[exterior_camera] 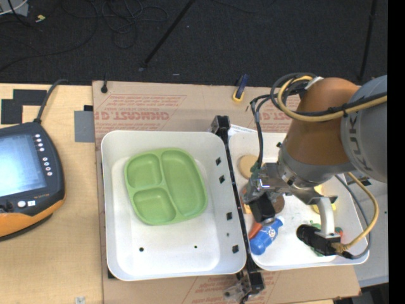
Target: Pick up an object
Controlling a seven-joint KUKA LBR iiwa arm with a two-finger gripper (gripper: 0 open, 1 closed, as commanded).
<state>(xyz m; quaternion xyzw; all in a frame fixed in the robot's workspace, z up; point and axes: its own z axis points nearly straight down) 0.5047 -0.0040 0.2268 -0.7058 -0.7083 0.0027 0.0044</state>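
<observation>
**Claw low in the right bin, blue bottle just below it**

The grey arm (323, 128) with its orange band reaches in over the right bin (288, 258) and covers much of that bin's floor. The claw (261, 202) hangs low near the bin's left wall. Its tip is dark and partly hidden by the wrist, so I cannot tell whether it is clenched or released, and nothing can be seen held in it.

Just below the claw in the view lies a blue bottle (266, 234) with a white patch, tilted on its side. Whether the claw touches it cannot be told. Above the claw and slightly to its left, a tan disc (245, 166) lies flat on the bin floor, near but apart from it.

Right beside the claw on its left runs the black bar (226, 176) that splits the 2 bins. Beyond that bar, well apart from the claw, the left bin (126, 258) holds a green plate (166, 186) with 3 compartments.

Both bins sit on a cardboard sheet (158, 109) on the tabletop (69, 246). Far above the claw, a blue and yellow clamp (240, 88) grips the sheet's far edge. Far to the claw's left, past the left bin, a handheld controller (25, 170) with a lit screen rests on the tabletop.
</observation>
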